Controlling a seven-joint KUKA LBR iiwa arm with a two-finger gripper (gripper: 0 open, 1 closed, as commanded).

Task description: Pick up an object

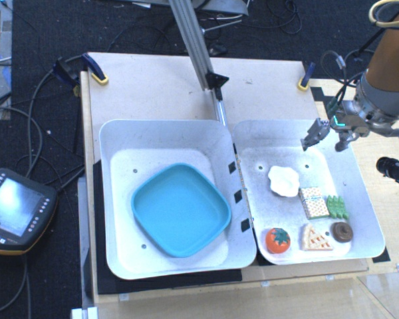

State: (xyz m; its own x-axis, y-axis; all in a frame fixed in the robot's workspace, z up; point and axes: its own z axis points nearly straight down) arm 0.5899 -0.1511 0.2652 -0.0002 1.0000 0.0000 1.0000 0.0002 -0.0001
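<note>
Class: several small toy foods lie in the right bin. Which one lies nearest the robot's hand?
The white, blob-shaped piece. It lies highest in the right bin, just below the hand; the tomato, wedge and brown round piece lie along the bin's near edge.

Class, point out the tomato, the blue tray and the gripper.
tomato (277, 240), camera view, middle of its red body
blue tray (180, 209), camera view, centre of its floor
gripper (327, 138), camera view, midway between fingertips

No text, label, brand or number can be read on anything on the bench.
</note>
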